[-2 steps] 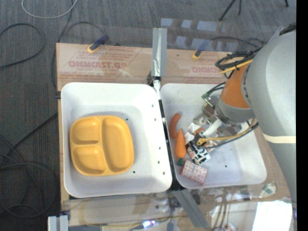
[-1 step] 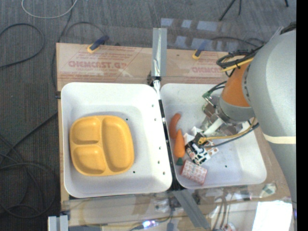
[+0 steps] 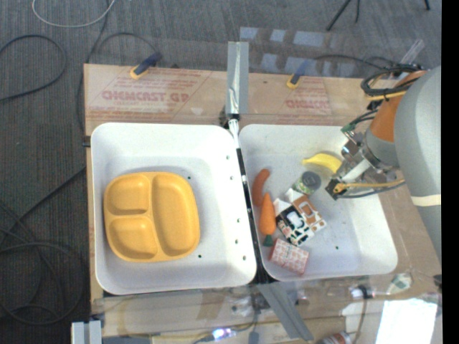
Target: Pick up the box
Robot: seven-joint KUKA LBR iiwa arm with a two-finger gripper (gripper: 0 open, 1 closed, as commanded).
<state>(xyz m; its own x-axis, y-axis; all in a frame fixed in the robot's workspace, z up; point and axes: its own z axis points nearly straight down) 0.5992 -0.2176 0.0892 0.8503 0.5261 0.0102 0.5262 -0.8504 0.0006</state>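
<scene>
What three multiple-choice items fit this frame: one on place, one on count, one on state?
1. Where is the yellow plate?
A. in the left bin
B. in the right bin
C. on the bench outside the bins

2. How many compartments does the plate have?
A. two
B. three
C. five

3. How is the box placed?
A. standing on the plate
B. hanging over a bin's rim
C. lying on the floor of the right bin

Answers:
1 A: the plate sits alone in the left bin.
2 B: two small compartments lie on its left side and one long one on its right.
3 C: the box rests on the floor of the right bin, next to the carrot.
</scene>
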